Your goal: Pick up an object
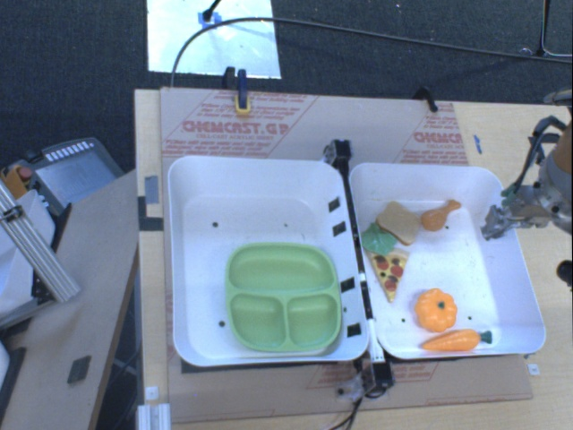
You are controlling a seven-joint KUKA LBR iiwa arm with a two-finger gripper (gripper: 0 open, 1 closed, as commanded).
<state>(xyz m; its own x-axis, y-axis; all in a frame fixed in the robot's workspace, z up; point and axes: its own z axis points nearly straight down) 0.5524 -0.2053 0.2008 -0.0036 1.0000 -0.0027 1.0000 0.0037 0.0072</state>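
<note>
Status: nothing picked yet. My gripper (494, 224) hangs at the right white plastic bin's (517, 276) far rim; its open-or-closed state I cannot tell. Nearest: orange toy drumstick (440, 214), just left.

The bench (295, 115) is viewed from a single fixed camera mounted above it and tilted downward at a slant, so that both white bins, left (192, 195) and right (515, 276), are framed side by side near the centre. Dark floor is included beyond the far edge, and the arm (546, 195) is seen entering from the right.
</note>
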